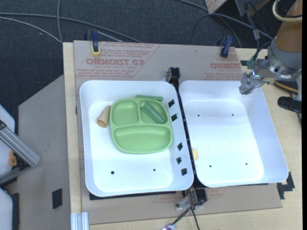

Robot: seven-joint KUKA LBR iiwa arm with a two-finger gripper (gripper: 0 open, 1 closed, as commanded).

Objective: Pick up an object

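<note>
I see the bench (pixel 120 56) first, a brown board with red lettering, clamped at the back by two blue clips and ringed by dark floor with loose cables. On it sit two white bins side by side, their inner rims touching along a black divider strip. The left bin (pixel 96 171) holds a green plate (pixel 139 140) with three compartments, lying flat near the bin's back half. A green pod-like piece (pixel 154 112) rests in the plate's back right compartment, and a second green strip (pixel 149 98) lies just behind the plate's rim, though I can't make out what either really is. A tan cone (pixel 103 116) lies in the bin just beside the plate's left edge, touching or nearly so. A small yellowish bit (pixel 194 153) sits at the left wall of the right bin (pixel 249 147), partly hidden by the divider. The arm (pixel 288 37) comes in at the upper right, cut off by the frame, and the gripper (pixel 248 86) hangs over the right bin's back right corner, well apart from the plate and cone. It is small and blurred; I can't tell how it is set, and I see nothing in it.
</note>
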